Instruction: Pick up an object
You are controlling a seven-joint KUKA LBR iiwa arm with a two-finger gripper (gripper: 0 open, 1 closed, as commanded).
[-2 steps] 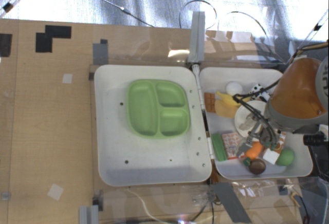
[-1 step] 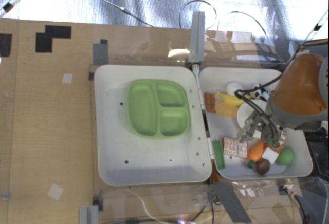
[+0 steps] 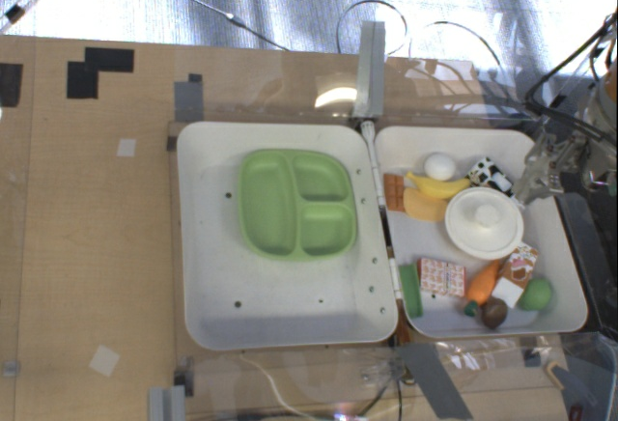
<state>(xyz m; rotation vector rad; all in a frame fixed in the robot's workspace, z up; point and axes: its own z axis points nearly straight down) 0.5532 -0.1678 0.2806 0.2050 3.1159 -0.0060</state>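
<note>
— Wood-toned surface (image 3: 87, 245) is seen under two white bins; a green divided plate (image 3: 295, 203) lies in the left bin (image 3: 208, 313).

— Toys, including a white bowl (image 3: 484, 222) and banana (image 3: 439, 185), crowd the right bin (image 3: 570, 303); the hand (image 3: 539, 180) is poised at its right rim, grip state cannot be told.

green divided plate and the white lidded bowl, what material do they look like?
Green plate: likely moulded plastic, matte, even colour, soft rounded dividers. White bowl: could be plastic or glazed ceramic; smooth, slightly glossy, knob on its lid.
</note>
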